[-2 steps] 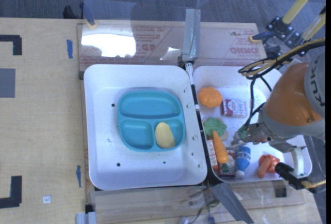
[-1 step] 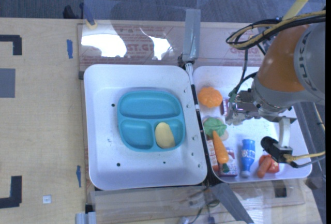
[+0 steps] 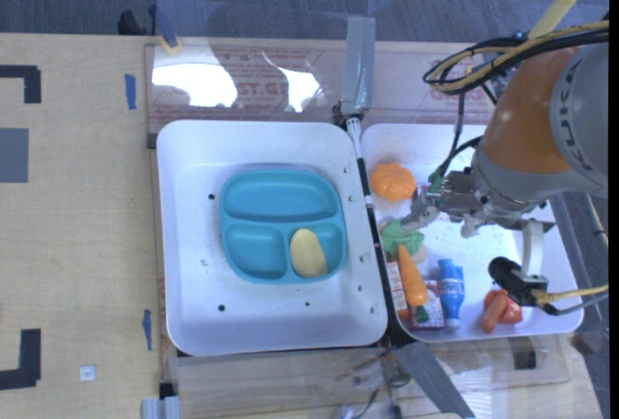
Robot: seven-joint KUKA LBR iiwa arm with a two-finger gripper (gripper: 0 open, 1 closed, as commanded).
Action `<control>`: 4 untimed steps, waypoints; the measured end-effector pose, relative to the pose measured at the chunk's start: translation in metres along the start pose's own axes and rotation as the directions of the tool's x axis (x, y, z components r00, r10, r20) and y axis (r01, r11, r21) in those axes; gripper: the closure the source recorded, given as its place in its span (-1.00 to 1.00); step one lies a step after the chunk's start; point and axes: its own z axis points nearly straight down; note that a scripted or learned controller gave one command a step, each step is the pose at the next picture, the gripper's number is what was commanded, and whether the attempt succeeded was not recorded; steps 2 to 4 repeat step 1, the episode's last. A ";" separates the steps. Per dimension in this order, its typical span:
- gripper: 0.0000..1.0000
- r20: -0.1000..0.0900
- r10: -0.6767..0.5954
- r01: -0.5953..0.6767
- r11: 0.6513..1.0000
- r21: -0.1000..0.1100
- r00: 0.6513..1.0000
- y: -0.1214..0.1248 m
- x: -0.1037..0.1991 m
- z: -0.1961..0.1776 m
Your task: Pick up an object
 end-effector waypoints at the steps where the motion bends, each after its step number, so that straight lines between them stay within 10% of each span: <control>1: -1.00 0.001 -0.104 0.104 0.995 -0.007 0.995 -0.023 -0.054 0.097; 4: -1.00 0.001 -0.104 0.104 0.995 -0.007 0.995 -0.023 -0.054 0.097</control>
